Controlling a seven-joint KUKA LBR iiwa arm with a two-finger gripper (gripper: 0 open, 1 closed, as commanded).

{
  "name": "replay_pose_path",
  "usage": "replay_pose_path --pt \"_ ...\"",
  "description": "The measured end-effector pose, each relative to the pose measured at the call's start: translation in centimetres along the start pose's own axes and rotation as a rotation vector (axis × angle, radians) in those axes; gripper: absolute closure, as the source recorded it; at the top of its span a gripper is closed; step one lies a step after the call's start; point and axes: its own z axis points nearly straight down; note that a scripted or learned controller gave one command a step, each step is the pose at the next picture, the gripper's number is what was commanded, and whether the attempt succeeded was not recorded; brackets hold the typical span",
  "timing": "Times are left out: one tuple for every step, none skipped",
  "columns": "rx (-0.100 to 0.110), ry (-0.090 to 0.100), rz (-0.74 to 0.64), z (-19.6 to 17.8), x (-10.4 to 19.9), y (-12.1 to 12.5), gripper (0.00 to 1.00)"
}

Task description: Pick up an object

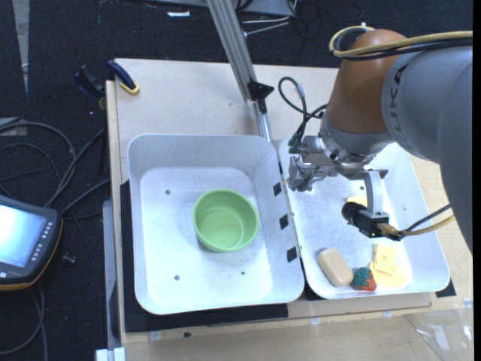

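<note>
Jaws of the gripper (303, 173) are too blurred and hidden under the wrist to judge — I cannot tell their state. It hangs over the right bin (428, 235), near its 10 o'clock corner, close to the wall shared with the left bin (150, 277). Nothing is seen between them. A green bowl (225, 219) stands at the centre of the left bin. At 6 o'clock of the right bin lie a tan block (335, 266), a small red-green toy (364, 279) and a yellow piece (388, 262) — close together.

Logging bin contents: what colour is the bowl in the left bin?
Light green, inside and out. The bowl shows plainly in the camera view.
</note>
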Motion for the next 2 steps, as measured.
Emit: replay_pose_path --pt "-0.001 0.0 0.001 -0.8 4.2 1.0 1.0" --pt "-0.001 -0.001 0.001 -0.1 8.9 1.9 1.0"
